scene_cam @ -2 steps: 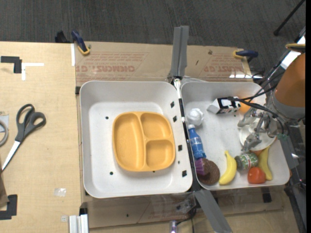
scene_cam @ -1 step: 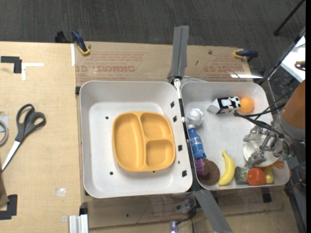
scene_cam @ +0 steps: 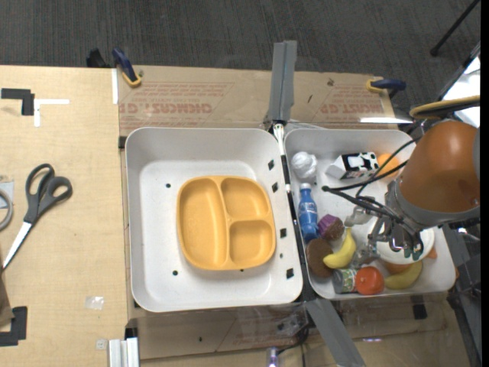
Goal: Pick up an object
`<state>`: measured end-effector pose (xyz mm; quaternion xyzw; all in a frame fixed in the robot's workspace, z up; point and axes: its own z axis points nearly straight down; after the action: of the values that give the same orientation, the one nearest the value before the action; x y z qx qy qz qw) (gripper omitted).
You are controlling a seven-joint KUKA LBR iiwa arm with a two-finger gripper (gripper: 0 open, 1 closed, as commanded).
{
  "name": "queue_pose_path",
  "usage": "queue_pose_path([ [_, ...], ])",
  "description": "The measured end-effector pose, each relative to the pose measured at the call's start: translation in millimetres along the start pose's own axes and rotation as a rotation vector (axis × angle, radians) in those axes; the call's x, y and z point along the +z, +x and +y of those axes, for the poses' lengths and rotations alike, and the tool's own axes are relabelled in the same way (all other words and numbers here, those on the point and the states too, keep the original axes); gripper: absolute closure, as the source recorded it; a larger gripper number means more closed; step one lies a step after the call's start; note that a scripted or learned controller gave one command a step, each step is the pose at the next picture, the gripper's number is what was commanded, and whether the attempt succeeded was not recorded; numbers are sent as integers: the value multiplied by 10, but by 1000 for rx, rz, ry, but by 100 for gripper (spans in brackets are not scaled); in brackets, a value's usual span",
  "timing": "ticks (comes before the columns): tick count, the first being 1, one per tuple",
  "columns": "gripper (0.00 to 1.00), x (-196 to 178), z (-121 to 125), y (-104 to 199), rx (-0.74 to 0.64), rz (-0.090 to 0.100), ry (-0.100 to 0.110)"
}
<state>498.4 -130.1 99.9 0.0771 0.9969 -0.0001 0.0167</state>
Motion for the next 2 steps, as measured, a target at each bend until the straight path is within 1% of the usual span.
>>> queue_pose_path([
  [1,0,100,423,-1055,111,27,4],
  [2,100,-6,425,-1072,108,22,6],
])
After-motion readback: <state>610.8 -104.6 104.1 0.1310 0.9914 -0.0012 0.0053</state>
